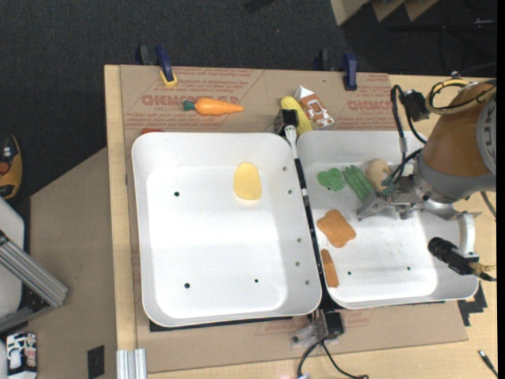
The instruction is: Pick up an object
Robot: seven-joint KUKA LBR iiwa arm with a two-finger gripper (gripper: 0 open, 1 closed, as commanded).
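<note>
Green object (347, 181) in right bin (394, 287), just beside end effector (372, 206), finger state unclear.

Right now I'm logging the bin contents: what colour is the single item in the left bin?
Pale yellow; the item shows plainly in the camera view.

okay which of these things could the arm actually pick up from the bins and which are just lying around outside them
In the bins, candidates:
- yellow piece, left bin
- green items, beige ball, orange pieces, right bin
- gripper, low over the right bin

Lying about on the board:
- toy carrot
- clamps
</note>
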